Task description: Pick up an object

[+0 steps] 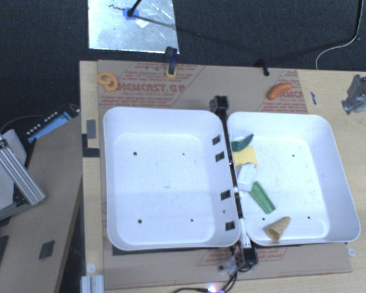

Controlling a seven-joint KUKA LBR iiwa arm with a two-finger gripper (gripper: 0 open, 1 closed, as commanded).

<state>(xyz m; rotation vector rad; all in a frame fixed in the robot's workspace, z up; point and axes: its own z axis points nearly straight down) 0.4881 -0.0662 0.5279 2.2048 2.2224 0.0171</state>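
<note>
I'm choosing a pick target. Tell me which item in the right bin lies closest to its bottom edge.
The tan cone-shaped piece, lying below the green stick near the right bin's lower rim.

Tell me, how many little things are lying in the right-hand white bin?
5, all by its left wall: a teal piece, a yellow block, a white piece, a green stick, a tan cone.

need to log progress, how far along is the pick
Nothing looks done yet. The gripper sits at the right edge of the view, outside the right bin, with nothing visibly in it. The yellow block, white piece, green piece, teal piece and tan cone all lie in that bin. The whole pick is left: approach, grasp, lift.
</note>
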